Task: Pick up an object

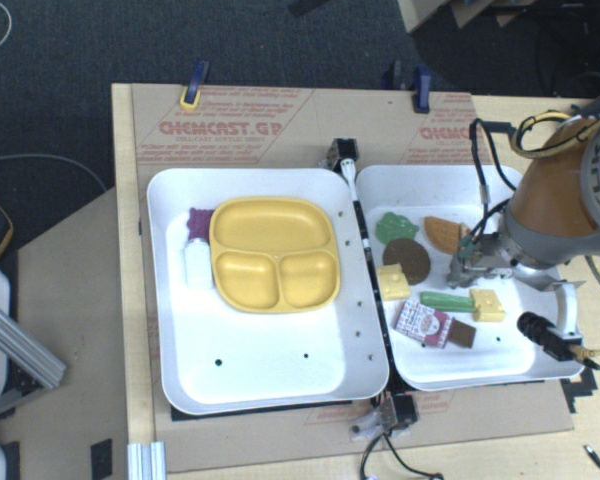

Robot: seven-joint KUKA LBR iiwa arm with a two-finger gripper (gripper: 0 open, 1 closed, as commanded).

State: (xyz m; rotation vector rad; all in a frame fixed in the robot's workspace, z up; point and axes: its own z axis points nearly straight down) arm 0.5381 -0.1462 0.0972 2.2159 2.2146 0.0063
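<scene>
My gripper (466,270) reaches down into the right bin (480,370), just right of a brown disc (410,258) and below an orange wedge (442,233). Right under it lies a green stick (445,301) beside a yellow block (487,305). A green leafy piece (396,228), another yellow block (393,282), a red-and-white packet (420,322) and a small brown block (462,335) are spread over the same bin. The wrist hides the gripper's tips.
The left bin (260,358) holds a yellow divided plate (275,253), with a purple item (198,222) and a white item (196,263) at its left side. The arm's orange band (555,188) hangs over the right bin's far right. Clamps sit along the board's back edge.
</scene>
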